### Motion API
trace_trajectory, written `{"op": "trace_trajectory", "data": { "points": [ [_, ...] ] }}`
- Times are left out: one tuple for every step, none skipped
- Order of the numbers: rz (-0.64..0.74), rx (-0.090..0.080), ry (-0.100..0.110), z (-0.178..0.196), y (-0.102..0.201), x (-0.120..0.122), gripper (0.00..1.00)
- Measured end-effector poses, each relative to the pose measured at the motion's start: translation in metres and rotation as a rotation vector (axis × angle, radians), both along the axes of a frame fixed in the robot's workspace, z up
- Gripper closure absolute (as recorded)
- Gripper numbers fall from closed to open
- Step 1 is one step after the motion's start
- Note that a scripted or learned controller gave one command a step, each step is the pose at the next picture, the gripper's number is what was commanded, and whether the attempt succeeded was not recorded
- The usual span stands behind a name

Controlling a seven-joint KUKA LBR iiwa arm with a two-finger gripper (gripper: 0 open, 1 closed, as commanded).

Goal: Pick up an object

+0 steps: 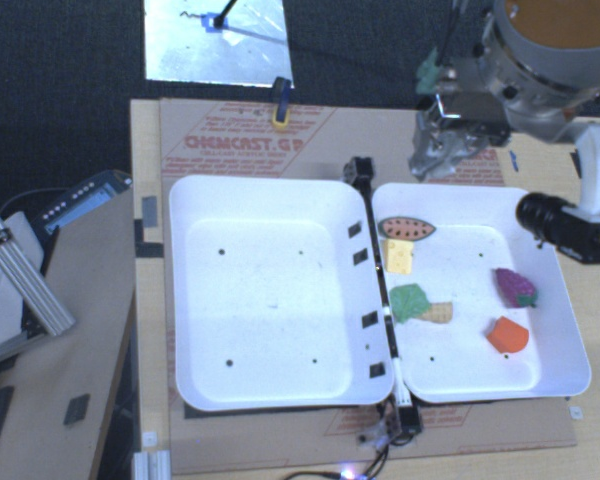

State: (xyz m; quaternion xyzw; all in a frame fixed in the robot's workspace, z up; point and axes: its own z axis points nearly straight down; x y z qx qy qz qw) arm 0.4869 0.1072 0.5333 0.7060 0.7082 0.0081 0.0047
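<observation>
Objects for picking all lie in the right bin (570,368), below the gripper (442,160), which hangs above that bin's far rim; whether its fingers are apart or together I cannot tell. Nearest below sit a brown seeded slice (407,230) and a yellow block (399,257), then a green piece (410,301). Farther off to the lower right are a purple cluster (515,287) and an orange piece (507,335).

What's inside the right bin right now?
The right bin holds a watermelon slice, yellow cheese, a green piece partly covering a tan piece, purple grapes and an orange piece.
</observation>
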Motion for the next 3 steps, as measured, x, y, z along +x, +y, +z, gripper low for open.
{"op": "trace_trajectory", "data": {
  "points": [
    [0.002, -0.006, 0.024, -0.088, 0.023, -0.001, 1.0],
    [-0.002, -0.001, 0.006, 0.007, 0.005, 0.0, 1.0],
    [-0.014, -0.009, 0.017, -0.024, -0.121, 0.064, 1.0]
  ]
}}
